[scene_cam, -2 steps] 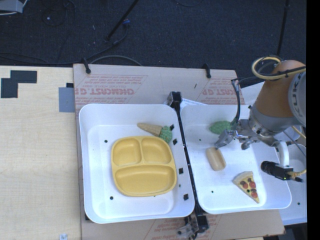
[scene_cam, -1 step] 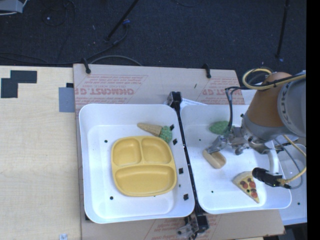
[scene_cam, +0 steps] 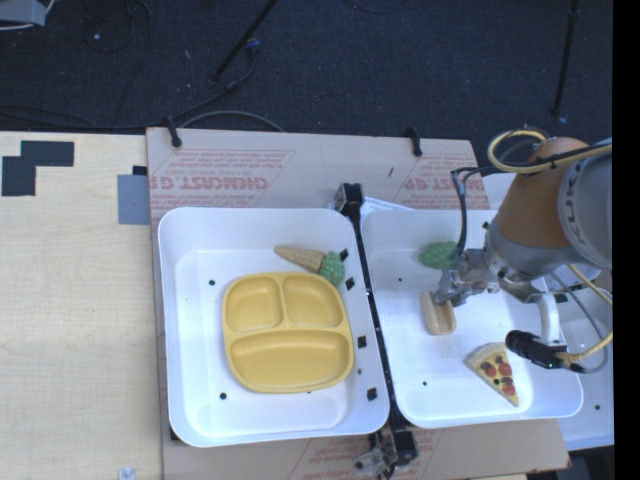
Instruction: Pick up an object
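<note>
At centre right of the frame, the pincer (scene_cam: pixel 452 290) hangs low in the right bin (scene_cam: pixel 400 388), just above a tan bread piece (scene_cam: pixel 438 316); whether it is apart or together, I cannot tell. A pizza slice (scene_cam: pixel 495 371) lies lower right, a green toy (scene_cam: pixel 437 255) above.

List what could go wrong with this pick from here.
1. The gripper sits at the end of the tan bread-like piece, so a grasp there may slip or tip it.
2. The green toy lies close behind and could get nudged.
3. Cables hang beside the wrist and might snag.
</note>
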Available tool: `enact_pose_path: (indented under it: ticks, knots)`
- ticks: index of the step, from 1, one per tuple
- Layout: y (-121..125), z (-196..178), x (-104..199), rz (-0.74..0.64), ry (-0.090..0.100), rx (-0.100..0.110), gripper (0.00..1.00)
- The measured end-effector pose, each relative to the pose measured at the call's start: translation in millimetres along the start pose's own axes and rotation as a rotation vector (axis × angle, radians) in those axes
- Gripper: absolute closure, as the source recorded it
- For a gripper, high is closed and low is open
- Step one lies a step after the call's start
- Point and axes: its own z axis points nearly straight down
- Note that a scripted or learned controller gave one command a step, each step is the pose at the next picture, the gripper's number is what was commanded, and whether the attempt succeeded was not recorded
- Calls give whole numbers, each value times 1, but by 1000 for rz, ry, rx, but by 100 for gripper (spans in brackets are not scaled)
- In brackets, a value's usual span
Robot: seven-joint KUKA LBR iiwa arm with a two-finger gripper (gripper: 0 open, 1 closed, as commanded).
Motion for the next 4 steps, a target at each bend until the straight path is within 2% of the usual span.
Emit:
enact_pose_path:
  ticks: [1, 2, 3, 4]
  knots:
    - [-7, -43, 3, -3, -7, 4, 100]
    - [2, -99, -1, -3, -8, 2, 100]
    - [3, -119, -1, -4, -7, 5, 100]
    - [7, -115, 62, -7, -5, 9, 100]
